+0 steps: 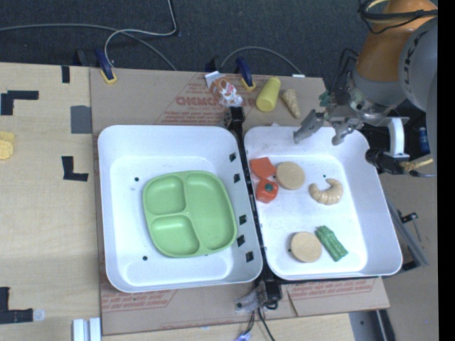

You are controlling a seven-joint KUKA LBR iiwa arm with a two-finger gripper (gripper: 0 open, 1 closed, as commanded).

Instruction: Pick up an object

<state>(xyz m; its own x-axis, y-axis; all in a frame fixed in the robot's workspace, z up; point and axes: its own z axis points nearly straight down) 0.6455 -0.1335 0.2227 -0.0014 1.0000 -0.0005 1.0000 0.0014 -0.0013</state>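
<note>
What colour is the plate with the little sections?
Light green. The plate lies in the left bin, seen in the camera view.

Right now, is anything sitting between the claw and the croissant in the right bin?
Nothing visible. The claw, fingers apart, hovers over the back edge of the right bin. The croissant lies in front of it with bare bin floor between them; the round cookie sits off to one side.

lab | taped bench - clamped cardboard - loose cables
</note>
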